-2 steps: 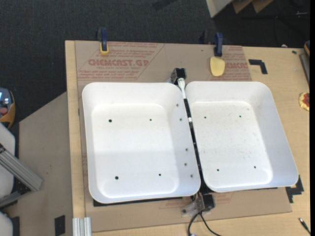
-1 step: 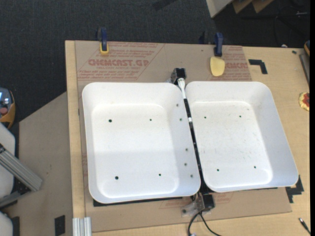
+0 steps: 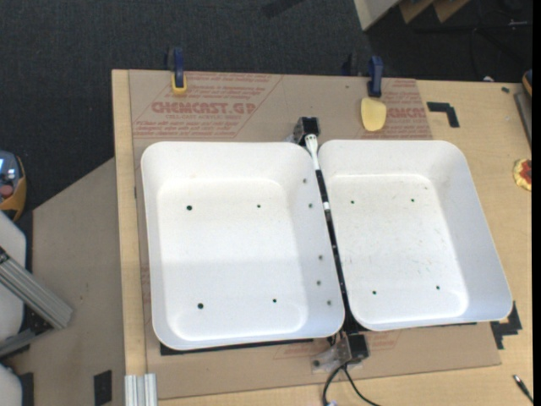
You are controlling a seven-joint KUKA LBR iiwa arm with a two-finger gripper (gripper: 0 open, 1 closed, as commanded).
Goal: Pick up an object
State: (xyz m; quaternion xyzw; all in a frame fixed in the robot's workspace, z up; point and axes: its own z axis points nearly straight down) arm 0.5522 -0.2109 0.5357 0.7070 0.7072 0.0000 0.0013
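Two shallow white bins sit side by side on the cardboard-covered bench. The left bin (image 3: 161, 227) has a plain white floor marked with several small dark dots. The right bin (image 3: 473, 227) has the same dots plus faint scuff marks on its floor. I see no loose object lying in either bin.
A thin black rod (image 3: 325, 218) runs along the seam between the bins. Blue clamps (image 3: 176, 62) (image 3: 374, 68) and a yellow pad (image 3: 373, 114) sit at the bench's far edge. A cable connector (image 3: 351, 349) lies at the front, and a metal rail (image 3: 34, 293) is off the bench's left.
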